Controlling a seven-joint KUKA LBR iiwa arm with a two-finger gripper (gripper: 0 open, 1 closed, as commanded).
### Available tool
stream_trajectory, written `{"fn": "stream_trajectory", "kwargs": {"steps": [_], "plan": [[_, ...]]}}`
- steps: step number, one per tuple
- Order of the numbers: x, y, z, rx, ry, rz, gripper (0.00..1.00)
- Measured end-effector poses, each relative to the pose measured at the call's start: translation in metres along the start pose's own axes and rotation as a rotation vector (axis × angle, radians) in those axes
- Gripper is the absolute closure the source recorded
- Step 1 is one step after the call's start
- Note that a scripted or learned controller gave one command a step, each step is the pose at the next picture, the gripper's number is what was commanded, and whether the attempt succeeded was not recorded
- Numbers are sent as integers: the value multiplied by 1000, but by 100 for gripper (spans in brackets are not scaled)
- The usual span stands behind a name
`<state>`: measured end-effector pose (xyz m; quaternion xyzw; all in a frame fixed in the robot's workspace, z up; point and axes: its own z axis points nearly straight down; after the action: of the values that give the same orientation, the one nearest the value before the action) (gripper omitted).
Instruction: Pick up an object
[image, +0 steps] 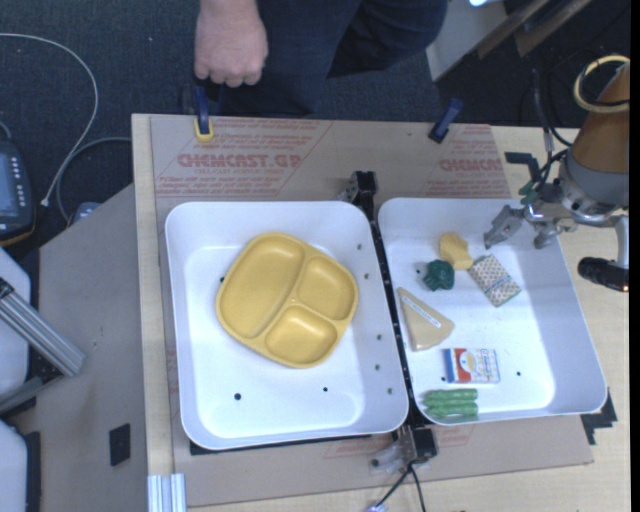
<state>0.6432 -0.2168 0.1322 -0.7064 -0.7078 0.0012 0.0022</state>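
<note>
Jaws of the gripper (522, 228) spread apart, nothing between them, hovering over the upper right corner of the right bin (560, 390). Just below and left: yellow block (455, 249), checkered pouch (495, 279), green toy (438, 274), all untouched.

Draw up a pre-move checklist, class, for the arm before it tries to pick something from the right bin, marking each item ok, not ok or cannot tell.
1. End effector is over the right bin: ok, at its far edge.
2. End effector carries nothing already: cannot tell.
3. A target lies close by: ok, the yellow piece and patterned packet are nearest.
4. Targets are spaced for a clean grasp: not ok, the yellow piece touches the dark green item.
5. Left bin's yellow divided plate is out of the path: ok.
6. Person's hand is off the bench: ok.
</note>
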Motion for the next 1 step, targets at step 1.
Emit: {"fn": "stream_trajectory", "kwargs": {"steps": [1], "plan": [[2,0,50,-1,3,0,0]]}}
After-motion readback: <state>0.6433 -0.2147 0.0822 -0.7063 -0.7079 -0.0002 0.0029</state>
